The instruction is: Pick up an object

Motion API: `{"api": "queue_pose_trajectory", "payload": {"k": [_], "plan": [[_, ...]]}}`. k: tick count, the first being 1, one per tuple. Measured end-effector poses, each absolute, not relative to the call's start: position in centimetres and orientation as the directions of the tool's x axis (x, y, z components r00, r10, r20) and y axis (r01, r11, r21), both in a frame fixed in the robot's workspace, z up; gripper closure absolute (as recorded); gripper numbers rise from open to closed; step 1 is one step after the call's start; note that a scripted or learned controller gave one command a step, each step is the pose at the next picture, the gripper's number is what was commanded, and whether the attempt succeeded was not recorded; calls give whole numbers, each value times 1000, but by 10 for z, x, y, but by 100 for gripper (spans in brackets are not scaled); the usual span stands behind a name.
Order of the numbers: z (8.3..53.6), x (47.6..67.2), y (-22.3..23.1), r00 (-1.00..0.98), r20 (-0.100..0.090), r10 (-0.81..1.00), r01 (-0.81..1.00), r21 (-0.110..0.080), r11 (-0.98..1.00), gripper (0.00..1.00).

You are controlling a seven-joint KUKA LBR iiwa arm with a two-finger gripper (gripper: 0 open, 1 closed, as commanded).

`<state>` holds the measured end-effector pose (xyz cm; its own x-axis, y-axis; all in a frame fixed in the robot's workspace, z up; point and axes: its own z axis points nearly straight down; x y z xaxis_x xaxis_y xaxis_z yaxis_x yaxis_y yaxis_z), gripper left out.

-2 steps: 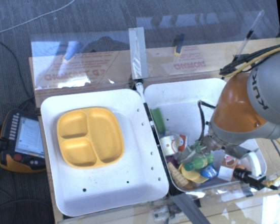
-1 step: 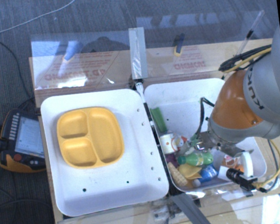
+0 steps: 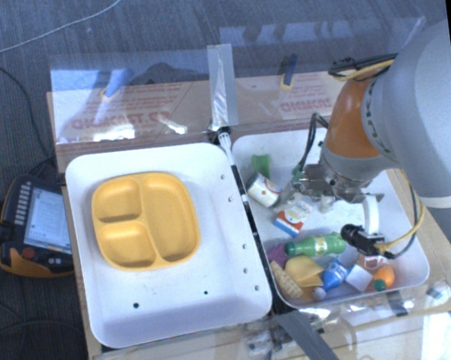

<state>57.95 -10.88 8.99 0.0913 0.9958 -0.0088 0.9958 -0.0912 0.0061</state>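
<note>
While the grey arm [image 3: 414, 109] with its orange band reaches in from the right, we find the gripper [image 3: 313, 191] lowered over the middle of the right-hand bin [image 3: 400, 193], and we cannot tell whether it is open or closed on anything, since the wrist and its fittings hide that part from us. Just below and to the left of the gripper lies a small white carton with red and blue markings [image 3: 290, 218], close enough that we cannot say whether the two touch. Further left of the gripper sits a white cup with a red mark [image 3: 261, 189], and above that a small green block [image 3: 262, 164] near the bin's far edge. Below the gripper a green bottle [image 3: 317, 246] lies on its side, and beyond it, toward the bin's near rim, we see a yellow piece [image 3: 302, 271], a blue item [image 3: 334, 274] and a small orange ball [image 3: 383, 279] crowded together. Well away to the left of the gripper, across the divider between the bins, the left-hand bin [image 3: 142, 297] holds a yellow divided plate [image 3: 144, 219] lying flat. Outside the bins, far left of the gripper, a handheld control pendant [image 3: 34, 229] rests on the dark floor.
</note>
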Motion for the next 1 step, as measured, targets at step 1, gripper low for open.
{"api": "queue_pose_trajectory", "payload": {"k": [1], "plan": [[99,580,-106,88,-7,996,996,7,-88,100]]}}
